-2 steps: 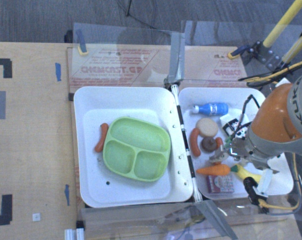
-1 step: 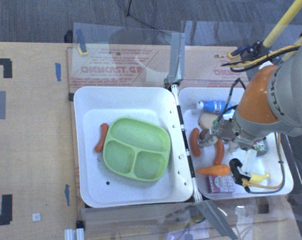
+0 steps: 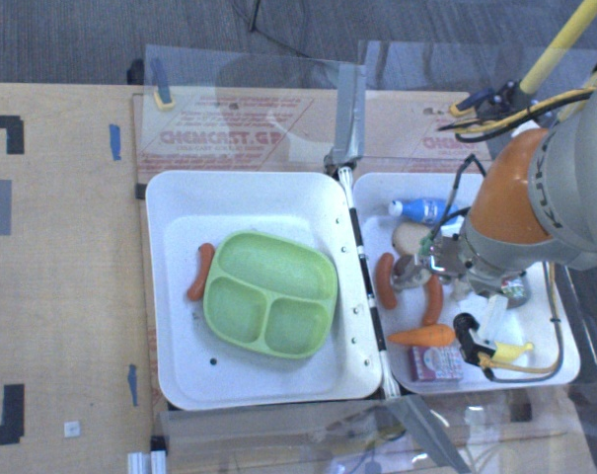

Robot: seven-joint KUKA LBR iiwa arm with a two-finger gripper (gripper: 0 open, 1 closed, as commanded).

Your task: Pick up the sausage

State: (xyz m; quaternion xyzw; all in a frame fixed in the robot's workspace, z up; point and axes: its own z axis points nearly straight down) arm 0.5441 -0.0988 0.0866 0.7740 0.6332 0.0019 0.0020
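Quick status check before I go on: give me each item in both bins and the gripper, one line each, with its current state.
Green divided plate: flat in left bin, compartments bare.
Left sausage: lying in left bin, at the plate's left edge.
Right-bin sausage: lying flat, beside the gripper.
Second sausage: lying flat, partly under the arm.
Carrot: lying on its side.
Water bottle: lying on its side.
Purple packet: flat in the bin corner.
Gripper: low in right bin, fingers unclear.

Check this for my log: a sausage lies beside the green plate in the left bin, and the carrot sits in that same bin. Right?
Not quite. The sausage does lie beside the green plate in the left bin, but the carrot sits in the right bin, near the gripper. The camera view shows it.
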